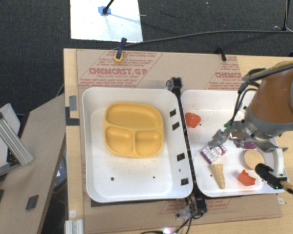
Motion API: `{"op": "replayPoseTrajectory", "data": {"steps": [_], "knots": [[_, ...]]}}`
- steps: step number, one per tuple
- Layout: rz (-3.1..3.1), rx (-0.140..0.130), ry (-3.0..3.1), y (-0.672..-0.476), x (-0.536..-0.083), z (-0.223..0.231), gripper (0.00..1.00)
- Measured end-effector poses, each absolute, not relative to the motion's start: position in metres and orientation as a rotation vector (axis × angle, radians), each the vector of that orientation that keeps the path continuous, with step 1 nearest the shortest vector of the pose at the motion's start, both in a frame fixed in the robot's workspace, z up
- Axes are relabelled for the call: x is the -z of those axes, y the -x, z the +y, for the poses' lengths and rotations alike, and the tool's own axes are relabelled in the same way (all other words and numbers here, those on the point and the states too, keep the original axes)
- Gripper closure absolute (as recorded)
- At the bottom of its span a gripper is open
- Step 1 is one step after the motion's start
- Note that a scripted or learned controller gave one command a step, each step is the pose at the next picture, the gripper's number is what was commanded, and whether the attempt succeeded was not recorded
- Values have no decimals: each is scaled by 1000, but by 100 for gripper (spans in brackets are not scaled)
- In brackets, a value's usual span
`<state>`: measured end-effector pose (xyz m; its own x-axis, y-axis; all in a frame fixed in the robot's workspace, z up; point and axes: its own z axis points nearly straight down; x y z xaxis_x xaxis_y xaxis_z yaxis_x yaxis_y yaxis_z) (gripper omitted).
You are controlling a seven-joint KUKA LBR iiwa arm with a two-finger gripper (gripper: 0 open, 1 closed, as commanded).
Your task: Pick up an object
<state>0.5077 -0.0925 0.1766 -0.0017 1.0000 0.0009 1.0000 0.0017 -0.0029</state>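
Camera view: brown bench (136, 67), two white bins (95, 145), dark carpet (29, 43) beyond; fingers (219, 140) state unclear.

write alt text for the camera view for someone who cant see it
A grey and orange robot arm reaches from the right over the right white bin, its gripper low beside a small purple and white packet. Around it lie an ice cream cone, a tan round piece and two red pieces. The left bin holds a yellow divided plate.
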Motion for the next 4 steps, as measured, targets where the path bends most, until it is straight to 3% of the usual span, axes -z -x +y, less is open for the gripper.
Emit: {"op": "replayPoseTrajectory", "data": {"steps": [1,2,3,4], "knots": [[-2221,-3,2217,-512,-115,-89,0],[-2226,3,2230,-514,-88,-91,0],[-2235,17,2232,-518,-102,-90,100],[-2229,5,2219,-520,-145,-87,100]]}}
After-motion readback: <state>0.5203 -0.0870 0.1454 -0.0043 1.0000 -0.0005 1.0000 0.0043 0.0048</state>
